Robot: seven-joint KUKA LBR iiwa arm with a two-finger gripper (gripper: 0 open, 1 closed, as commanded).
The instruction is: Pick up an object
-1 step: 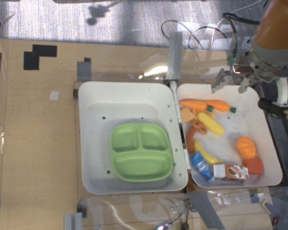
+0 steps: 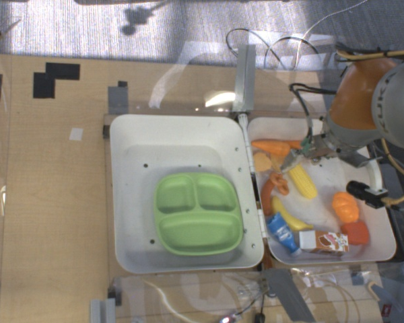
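The right bin (image 2: 384,247) holds several toy foods. An orange carrot (image 2: 275,147) lies at its back left, with a yellow corn cob (image 2: 303,182) just in front of it. A yellow banana (image 2: 291,215), a blue can (image 2: 281,231), a small carton (image 2: 326,241), an orange pepper (image 2: 345,206) and a red piece (image 2: 355,233) lie nearer the front. My gripper (image 2: 301,152) hangs low over the back of this bin, between the carrot's right end and the top of the corn cob. I see nothing held in it.
The left bin (image 2: 131,147) bears a green divided plate (image 2: 198,212). A metal divider post (image 2: 244,79) stands between the bins at the back. Cables (image 2: 283,49) loop behind the right bin. The arm's orange band (image 2: 353,99) and grey body cover the right bin's back right corner.
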